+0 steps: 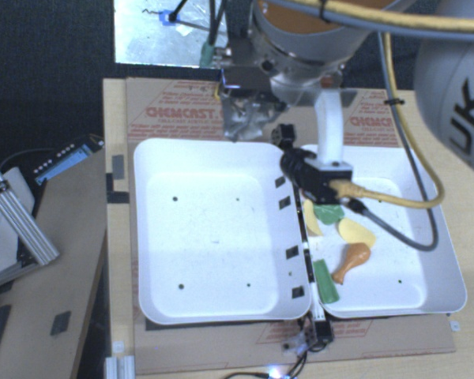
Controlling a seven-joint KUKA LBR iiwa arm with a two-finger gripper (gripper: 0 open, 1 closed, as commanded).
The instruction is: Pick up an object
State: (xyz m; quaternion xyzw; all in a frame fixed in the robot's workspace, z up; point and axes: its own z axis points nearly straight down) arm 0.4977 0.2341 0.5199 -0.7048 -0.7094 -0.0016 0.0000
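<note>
Camera view: the gripper (246, 121) hangs over the cardboard (182, 109) at the 1 o'clock rim of the left bin (213, 235). I cannot tell whether it is spread or pressed together. The things to pick lie in the right bin (411, 279), toward its 8 o'clock side: a green piece (329, 212), a yellow piece (355, 232), an orange drumstick (352, 259) and a green stick (325, 281).
</note>
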